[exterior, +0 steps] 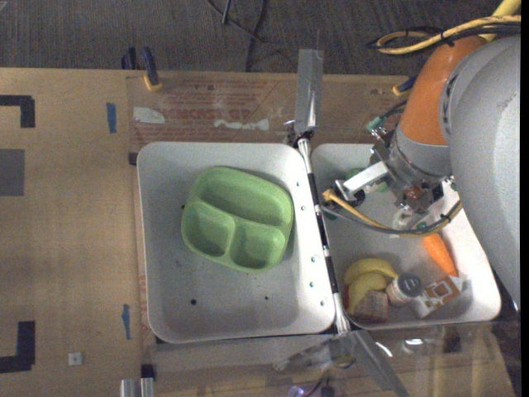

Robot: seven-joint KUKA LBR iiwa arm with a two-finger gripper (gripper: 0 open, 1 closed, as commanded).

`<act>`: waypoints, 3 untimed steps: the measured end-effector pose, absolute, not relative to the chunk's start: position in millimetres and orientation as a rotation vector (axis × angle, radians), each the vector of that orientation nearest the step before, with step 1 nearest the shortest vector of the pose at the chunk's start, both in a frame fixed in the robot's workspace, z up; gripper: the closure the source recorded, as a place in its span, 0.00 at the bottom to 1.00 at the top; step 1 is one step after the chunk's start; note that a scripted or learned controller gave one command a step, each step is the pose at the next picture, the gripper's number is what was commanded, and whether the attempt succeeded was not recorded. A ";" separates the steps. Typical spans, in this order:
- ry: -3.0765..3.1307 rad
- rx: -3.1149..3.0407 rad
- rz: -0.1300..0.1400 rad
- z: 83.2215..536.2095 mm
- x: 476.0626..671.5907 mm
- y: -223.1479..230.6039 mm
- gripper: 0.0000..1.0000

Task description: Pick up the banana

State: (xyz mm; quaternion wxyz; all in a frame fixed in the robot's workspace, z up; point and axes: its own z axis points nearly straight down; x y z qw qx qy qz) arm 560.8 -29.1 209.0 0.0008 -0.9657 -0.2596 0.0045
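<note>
Hanging over the upper part of the right bin (488,300), the end effector (411,209) sits low under the grey wrist and orange band of the arm (438,98), wrapped in cables; whether it is spread or pressed together cannot be told, since the wrist and wiring cover it from this slanted view. Nothing is seen gripped in it. It appears to be above bare bin floor, not over the fruit, so I judge the reach toward the target is not yet lined up.

The banana (369,273) lies near the front of the same bin, toward its left wall, curled with its yellow back upward. A brownish block (372,306) presses against its lower side, and a small round-capped bottle (405,288) sits just beside it on the right. A carrot (440,255) lies slanted further right, near a white and orange packet (442,291). That crowding probably leaves the banana's upper curve as the freest place to grasp.

The left bin (165,246) holds a green divided tray (238,218), well apart from the work. Both bins rest side by side on the wooden bench (66,222), which keeps them within the arm's reach.
</note>
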 end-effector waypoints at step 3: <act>-0.650 -3.073 0.014 285.8 565.8 12.9 0.00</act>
